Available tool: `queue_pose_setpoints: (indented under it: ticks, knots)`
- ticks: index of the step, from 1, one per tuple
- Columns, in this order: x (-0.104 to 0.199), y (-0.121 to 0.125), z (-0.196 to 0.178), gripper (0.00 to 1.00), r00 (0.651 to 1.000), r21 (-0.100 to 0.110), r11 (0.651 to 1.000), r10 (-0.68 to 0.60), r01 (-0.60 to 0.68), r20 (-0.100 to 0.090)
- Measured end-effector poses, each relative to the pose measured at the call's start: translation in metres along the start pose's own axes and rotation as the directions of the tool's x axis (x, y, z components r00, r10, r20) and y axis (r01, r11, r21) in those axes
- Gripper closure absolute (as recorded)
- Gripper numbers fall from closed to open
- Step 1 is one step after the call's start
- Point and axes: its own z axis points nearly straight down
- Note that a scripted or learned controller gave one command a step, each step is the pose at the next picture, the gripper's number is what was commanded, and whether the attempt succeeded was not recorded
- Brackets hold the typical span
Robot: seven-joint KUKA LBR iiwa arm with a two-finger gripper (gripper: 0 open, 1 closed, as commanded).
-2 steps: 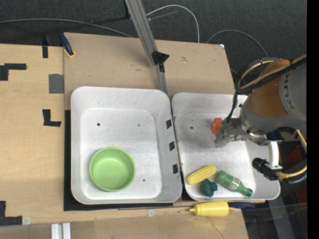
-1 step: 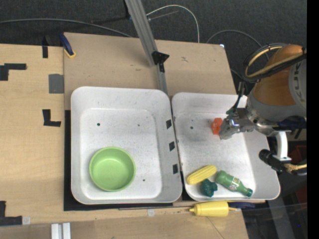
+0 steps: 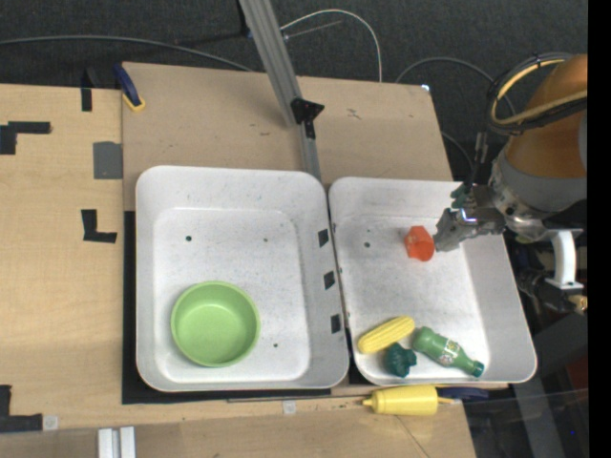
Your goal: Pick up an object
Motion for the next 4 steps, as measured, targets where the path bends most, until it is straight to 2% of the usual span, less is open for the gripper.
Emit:
queue_pose_setpoints:
  ticks: [1, 2, 3, 4]
  knots:
    - [0.050, 0.010, -0.002, 1.00, 1.000, 0.005, 1.000, -0.005, 0.005, -0.003]
    - [0.096, 0.031, -0.008, 1.00, 1.000, 0.004, 1.000, -0.005, 0.005, -0.003]
    - [0.142, 0.053, 0.007, 1.00, 1.000, 0.006, 1.000, -0.004, 0.004, -0.002]
    - [0.201, 0.072, 0.016, 1.00, 1.000, 0.005, 1.000, -0.005, 0.005, -0.002]
